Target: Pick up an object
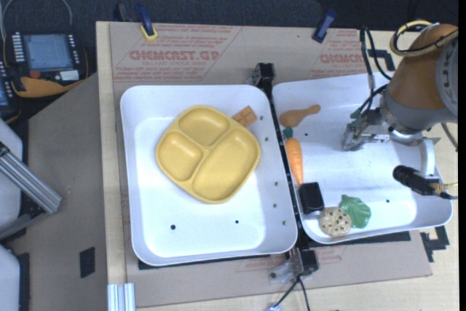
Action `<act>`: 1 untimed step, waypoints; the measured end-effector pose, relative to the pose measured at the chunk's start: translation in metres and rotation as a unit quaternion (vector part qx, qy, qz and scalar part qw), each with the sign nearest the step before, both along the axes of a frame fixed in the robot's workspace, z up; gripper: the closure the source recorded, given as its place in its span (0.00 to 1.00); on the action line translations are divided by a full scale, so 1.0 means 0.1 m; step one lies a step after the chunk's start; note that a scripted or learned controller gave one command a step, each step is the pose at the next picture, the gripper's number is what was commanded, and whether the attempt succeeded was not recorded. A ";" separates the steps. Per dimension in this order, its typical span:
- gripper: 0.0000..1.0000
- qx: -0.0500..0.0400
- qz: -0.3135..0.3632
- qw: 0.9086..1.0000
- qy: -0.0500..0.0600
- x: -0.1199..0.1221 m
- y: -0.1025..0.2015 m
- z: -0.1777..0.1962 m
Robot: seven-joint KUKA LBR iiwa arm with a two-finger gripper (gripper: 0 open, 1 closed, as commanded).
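In the right bin [408, 222], toward its far right corner: gripper [362, 133], low over bare white floor; whether its fingers are parted or closed cannot be told, and nothing shows between them. Along the left wall: carrot [293, 160], tan drumstick [299, 115] beyond it. Near edge: black block [312, 197], cookie [335, 221], green leafy piece [356, 210]. Left bin [145, 229]: yellow divided plate [208, 154], covering most of a small brown piece [245, 115].
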State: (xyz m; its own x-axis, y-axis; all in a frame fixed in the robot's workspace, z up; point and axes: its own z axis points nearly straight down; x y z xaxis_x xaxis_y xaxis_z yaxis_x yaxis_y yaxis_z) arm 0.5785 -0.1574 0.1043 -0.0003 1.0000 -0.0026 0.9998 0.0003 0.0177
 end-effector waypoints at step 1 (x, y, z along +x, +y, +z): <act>1.00 0.000 0.001 1.000 0.006 0.02 0.05 0.63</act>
